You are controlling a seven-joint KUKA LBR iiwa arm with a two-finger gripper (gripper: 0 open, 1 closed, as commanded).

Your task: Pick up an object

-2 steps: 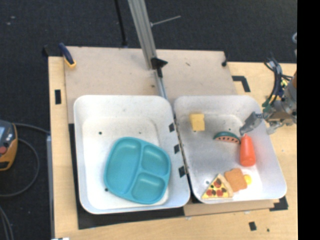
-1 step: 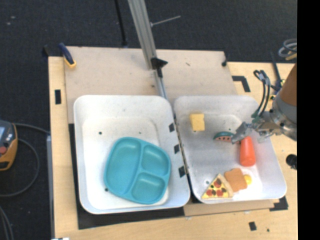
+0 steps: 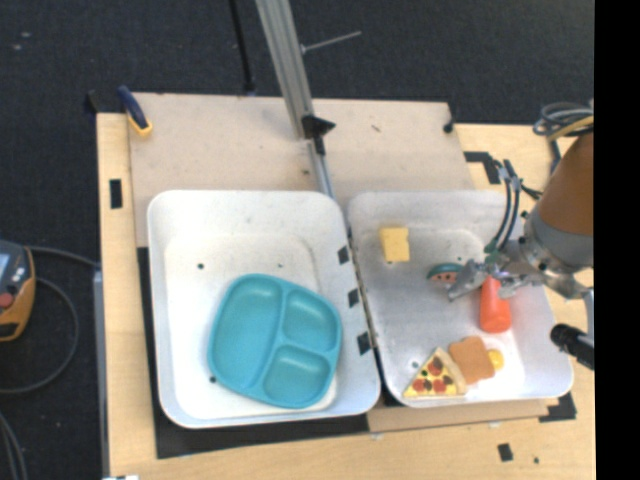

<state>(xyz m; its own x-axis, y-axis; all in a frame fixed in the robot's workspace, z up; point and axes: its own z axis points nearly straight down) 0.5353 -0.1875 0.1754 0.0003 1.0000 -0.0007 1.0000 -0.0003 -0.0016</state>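
My gripper (image 3: 487, 280) hangs over the middle of the right bin (image 3: 420, 218), reaching in from the right under the arm's orange band (image 3: 572, 190). An orange-red cylinder (image 3: 494, 308) lies just below the gripper and looks to be touching it; whether it is held is unclear. A small teal and orange piece (image 3: 444, 271) lies just left of the gripper. Near the bin's back left lies a yellow block (image 3: 395, 244). A toy pizza slice (image 3: 434, 377) and a brown toast-like piece (image 3: 472, 358) rest at the bin's front edge.
The left bin (image 3: 180, 218) holds a teal divided plate (image 3: 275, 340). A slanted metal rail (image 3: 290, 63) rises behind the bins. Cables (image 3: 512, 208) run along the arm at the right bin's far right corner.
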